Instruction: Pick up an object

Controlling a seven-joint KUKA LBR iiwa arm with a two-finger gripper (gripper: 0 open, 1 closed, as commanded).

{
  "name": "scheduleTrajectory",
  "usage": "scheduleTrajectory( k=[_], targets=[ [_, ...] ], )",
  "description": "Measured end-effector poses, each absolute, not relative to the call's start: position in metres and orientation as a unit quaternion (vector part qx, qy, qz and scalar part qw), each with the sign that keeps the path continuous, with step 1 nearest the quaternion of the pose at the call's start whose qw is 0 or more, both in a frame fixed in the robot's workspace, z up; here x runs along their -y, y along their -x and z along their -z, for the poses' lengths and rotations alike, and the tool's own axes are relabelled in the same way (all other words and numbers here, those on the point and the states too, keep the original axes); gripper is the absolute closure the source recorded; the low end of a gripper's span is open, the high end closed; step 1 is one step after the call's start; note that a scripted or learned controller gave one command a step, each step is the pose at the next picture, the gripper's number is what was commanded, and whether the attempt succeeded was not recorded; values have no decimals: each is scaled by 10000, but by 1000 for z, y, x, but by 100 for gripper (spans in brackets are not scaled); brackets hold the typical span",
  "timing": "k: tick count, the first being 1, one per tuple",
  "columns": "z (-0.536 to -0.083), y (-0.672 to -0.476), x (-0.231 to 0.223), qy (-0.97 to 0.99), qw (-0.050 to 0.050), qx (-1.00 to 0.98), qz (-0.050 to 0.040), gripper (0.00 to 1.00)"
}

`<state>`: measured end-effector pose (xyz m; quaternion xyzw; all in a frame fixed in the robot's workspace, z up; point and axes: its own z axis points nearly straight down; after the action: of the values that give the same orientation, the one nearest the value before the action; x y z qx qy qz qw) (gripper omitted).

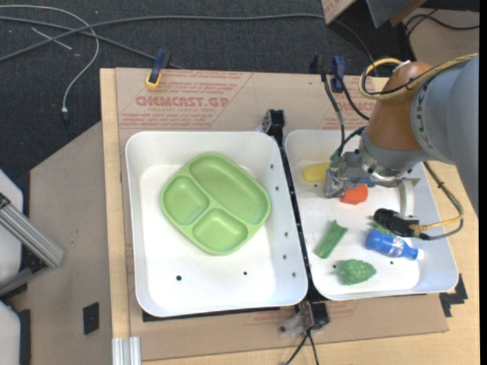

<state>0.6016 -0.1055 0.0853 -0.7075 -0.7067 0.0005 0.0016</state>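
The gripper (pixel 340 182) sits low in the right bin (pixel 434 280), between the yellow piece (pixel 314 173) and orange piece (pixel 354 196); finger state cannot be told. The orange piece looks light, rigid; grip across its sides.

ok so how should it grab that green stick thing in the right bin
Probably across the middle of the green stick, from straight above. It lies flat and slanted, long and narrow, so fingers closing across its short width should fit. There is bare bin floor on both long sides; the broccoli sits just below its lower end.
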Motion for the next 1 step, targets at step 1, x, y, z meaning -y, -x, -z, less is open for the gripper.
scheduleTrajectory(
  k=[1],
  targets=[
    [-97, -602, 105, 7077, 8, 7065, 5, 100]
  ],
)
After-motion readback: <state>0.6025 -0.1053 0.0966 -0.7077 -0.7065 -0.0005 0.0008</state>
